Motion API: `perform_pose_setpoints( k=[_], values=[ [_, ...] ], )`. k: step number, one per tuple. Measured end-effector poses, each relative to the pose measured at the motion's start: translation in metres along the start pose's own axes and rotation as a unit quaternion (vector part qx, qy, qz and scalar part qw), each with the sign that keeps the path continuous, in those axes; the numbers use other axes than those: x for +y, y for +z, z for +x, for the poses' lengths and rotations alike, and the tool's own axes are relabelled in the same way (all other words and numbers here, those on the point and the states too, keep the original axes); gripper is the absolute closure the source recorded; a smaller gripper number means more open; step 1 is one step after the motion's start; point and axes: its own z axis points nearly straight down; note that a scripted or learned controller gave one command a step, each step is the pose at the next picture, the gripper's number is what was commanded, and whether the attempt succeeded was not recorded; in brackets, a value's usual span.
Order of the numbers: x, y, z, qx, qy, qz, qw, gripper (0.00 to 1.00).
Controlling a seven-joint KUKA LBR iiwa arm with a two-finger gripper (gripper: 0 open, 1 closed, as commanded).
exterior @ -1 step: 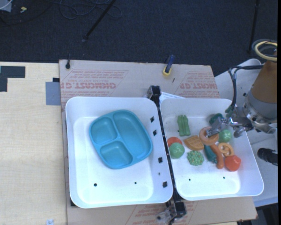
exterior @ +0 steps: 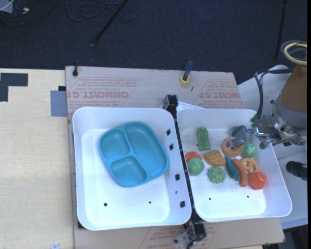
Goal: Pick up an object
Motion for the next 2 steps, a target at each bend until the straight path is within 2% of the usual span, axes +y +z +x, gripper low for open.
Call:
perform_pose_setpoints(
  k=[2],
  values=[
    [-0.010, 0.095, 0.013, 0.002, 0.000, 0.003, 1.0000, 0.00]
  ],
)
